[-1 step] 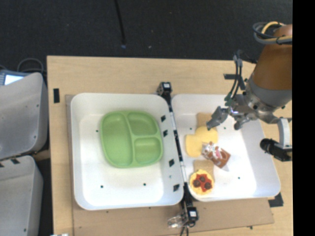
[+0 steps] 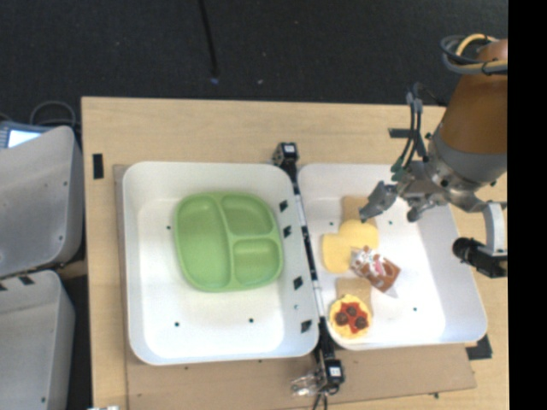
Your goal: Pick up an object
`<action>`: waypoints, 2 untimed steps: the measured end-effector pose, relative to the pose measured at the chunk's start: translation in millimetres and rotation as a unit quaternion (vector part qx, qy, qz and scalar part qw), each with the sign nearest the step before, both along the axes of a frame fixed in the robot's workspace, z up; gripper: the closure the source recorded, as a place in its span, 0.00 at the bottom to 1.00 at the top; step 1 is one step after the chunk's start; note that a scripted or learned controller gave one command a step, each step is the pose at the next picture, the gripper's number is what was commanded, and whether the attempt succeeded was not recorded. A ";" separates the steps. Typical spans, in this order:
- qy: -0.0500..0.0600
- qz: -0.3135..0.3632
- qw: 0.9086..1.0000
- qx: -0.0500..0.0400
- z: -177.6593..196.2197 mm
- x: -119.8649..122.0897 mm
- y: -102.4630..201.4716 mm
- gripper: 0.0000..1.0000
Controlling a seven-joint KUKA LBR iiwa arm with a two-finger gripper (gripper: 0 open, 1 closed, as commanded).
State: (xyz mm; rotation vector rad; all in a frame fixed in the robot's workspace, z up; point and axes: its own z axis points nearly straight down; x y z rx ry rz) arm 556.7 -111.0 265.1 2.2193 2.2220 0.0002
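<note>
From here I'd go for the yellow heart-shaped piece (image 2: 348,244), probably light, stiff and slick, pinched across its edges; the gripper (image 2: 394,202) hovers with jaws spread.

A light wooden bench (image 2: 214,131) sits on a dark floor (image 2: 128,32). Left of the bench are grey-white boxes (image 2: 34,203). A thin black cable (image 2: 205,28) lies on the floor behind it.

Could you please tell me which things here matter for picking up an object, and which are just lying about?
Part of the job:
- gripper, over the right bin
- yellow piece
- wrapped snack
- small tart with red berries

Just lying about:
- green divided tray in the left bin
</note>
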 end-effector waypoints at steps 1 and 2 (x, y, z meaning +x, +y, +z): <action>0.002 -0.002 1.000 0.000 -51.3 -6.3 7.4 0.00; 0.002 -0.002 1.000 0.000 -103.5 2.5 1.8 0.00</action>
